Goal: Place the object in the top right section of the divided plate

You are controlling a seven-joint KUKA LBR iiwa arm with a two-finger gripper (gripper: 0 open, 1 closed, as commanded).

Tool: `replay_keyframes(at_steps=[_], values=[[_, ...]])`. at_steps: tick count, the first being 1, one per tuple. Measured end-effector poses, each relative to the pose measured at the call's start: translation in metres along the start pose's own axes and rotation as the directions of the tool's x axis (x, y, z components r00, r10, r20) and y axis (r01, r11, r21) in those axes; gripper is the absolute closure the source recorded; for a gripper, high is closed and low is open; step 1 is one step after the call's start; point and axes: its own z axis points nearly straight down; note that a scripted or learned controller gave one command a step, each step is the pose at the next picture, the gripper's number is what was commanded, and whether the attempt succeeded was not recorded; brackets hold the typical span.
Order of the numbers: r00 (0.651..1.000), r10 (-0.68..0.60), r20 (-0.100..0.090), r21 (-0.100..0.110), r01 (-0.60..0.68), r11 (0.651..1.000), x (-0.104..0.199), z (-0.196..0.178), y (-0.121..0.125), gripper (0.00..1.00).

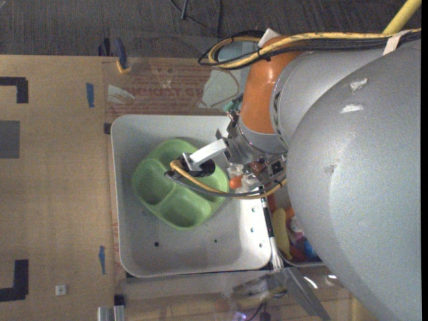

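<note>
Divided plate (167, 209): light green, plain. Bin (140, 246) under it: white, few dark specks. Small item (234, 181) beside plate: orange-red. Arm (348, 179): grey, orange band (261, 99) above wrist. Bench (53, 199): pale tan wood, black corner marks (21, 89), blue tape strips (90, 94). Floor (80, 5): dark grey. Items in second bin (281, 233): yellow, red, blue.

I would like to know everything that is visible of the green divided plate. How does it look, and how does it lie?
The green divided plate is light green and smooth, so it looks like plastic. Its outline is rounded, and raised ridges split it into shallow sections; two show fully at its lower left. It lies flat, face up, on the floor of the white bin, in the bin's upper middle. The gripper hangs over its right part and hides some of it.
</note>
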Motion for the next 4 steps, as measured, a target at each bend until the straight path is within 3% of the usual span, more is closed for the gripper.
replay_keyframes(at_steps=[1,2,3,4], values=[[0.993,0.120,-0.001,0.000,-0.120,0.993,0.005,0.012,-0.026,1.00],[0.974,0.226,-0.001,0.001,-0.226,0.974,0.057,0.079,0.000,1.00],[0.974,0.225,-0.001,0.000,-0.225,0.974,0.057,0.079,0.000,0.00],[0.973,0.229,-0.001,0.001,-0.229,0.973,0.057,0.069,0.002,1.00]])
